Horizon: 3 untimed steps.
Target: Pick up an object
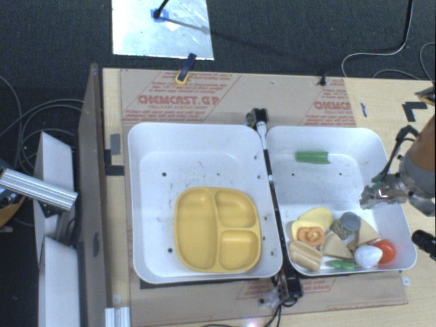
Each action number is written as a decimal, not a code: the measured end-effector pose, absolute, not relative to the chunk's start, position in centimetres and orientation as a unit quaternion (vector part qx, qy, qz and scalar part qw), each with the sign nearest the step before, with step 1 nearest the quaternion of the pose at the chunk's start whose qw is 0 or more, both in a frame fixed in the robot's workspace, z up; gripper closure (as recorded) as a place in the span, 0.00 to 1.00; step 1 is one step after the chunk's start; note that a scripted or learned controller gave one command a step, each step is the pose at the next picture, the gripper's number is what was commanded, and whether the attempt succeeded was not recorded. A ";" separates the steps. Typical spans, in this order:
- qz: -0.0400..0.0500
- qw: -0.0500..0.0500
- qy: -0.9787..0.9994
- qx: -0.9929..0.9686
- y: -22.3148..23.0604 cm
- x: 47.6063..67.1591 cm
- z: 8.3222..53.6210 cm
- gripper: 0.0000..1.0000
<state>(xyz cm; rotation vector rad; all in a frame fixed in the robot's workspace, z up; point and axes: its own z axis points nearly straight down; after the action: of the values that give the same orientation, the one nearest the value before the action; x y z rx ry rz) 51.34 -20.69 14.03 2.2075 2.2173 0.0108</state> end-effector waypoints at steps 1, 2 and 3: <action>0.004 0.007 0.709 0.705 -20.7 51.5 15.1 1.00; 0.004 0.007 0.709 0.705 -20.7 51.4 15.0 0.00; 0.002 0.000 0.712 0.702 -13.5 56.6 11.9 0.00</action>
<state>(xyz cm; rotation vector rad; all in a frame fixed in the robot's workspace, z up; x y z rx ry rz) 56.61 -13.46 11.89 2.2064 2.2357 0.0068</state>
